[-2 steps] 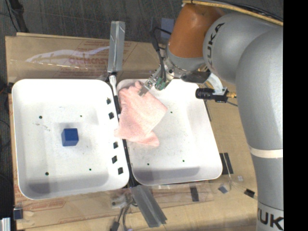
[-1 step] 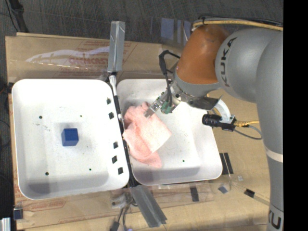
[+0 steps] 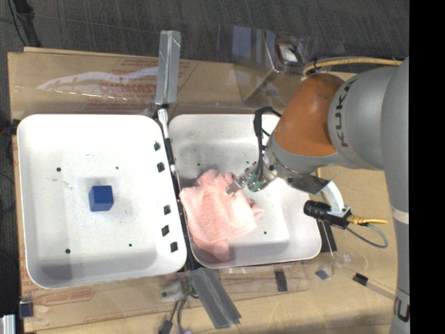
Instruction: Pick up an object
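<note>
In the right-hand bin, a little right of the frame's centre, the scene read as follows.

Gripper: the gripper (image 3: pixel 243 184) sat low over the upper right edge of the pink cloth, its small metal tip touching or nearly touching the fabric.
Grip: whether the tip was spread or pressed together could not be told (the wrist above hid too much of it), and no fabric was visibly pinched in it.
Arm: the grey arm (image 3: pixel 379 120) came in from the right of the frame, with its orange band (image 3: pixel 313 117) just above the wrist, over the bin's upper right part.
Pink cloth: the pink cloth (image 3: pixel 217 213) lay crumpled on the floor of the right bin, towards its left wall and lower half.
Right bin: the right bin (image 3: pixel 208 134) was white and shallow, with a few dark specks on the bare floor above the cloth.
Left bin: the left bin (image 3: pixel 55 152) stood just beside it, sharing the middle divide.
Blue cube: a blue cube (image 3: pixel 101 197) rested alone near the middle of the left bin, well apart from the cloth.
Bench: brown cardboard (image 3: pixel 83 78) ran behind both bins, along the upper part of the frame.
</note>
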Motion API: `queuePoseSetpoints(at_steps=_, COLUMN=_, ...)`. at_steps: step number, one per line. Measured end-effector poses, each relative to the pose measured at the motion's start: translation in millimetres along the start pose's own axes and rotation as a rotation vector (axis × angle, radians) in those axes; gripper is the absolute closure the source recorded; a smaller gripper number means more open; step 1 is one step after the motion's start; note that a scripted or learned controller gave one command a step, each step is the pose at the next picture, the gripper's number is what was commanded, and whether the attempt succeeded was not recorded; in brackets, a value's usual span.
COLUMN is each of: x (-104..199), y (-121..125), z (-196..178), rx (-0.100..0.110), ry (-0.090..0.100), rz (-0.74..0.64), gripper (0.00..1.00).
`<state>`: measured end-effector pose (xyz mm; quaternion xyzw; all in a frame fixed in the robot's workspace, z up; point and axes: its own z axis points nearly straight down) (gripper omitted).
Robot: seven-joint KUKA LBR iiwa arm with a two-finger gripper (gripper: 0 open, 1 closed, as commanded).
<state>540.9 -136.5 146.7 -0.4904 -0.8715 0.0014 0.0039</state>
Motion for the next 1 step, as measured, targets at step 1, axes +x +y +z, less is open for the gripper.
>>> queuePoseSetpoints(at_steps=1, x=-0.7, y=71.0, z=-64.7, rx=0.000, ry=-0.002, rz=0.339, gripper=1.00)
